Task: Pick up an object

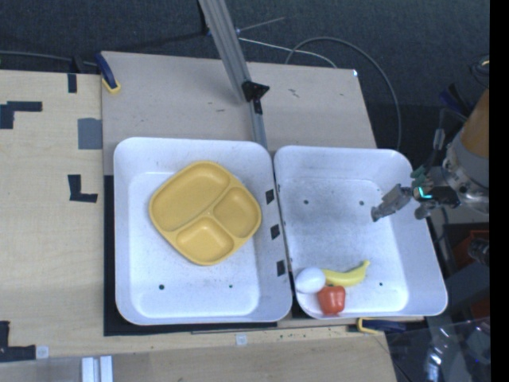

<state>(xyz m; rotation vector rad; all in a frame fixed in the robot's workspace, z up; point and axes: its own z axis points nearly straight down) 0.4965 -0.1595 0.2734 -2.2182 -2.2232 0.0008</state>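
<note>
The gripper (390,205) hovers at the right bin's (342,165) three o'clock edge; I cannot tell its state. A banana (348,274), white egg (310,279) and red pepper (332,298) cluster at six o'clock. Approach step: it must travel down toward them.

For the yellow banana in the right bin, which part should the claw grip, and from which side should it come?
Probably grip the banana at its middle, coming from above, closing across its narrow width. It lies flat, and the white ball and red pepper crowd its left end, so the middle leaves more room.
</note>
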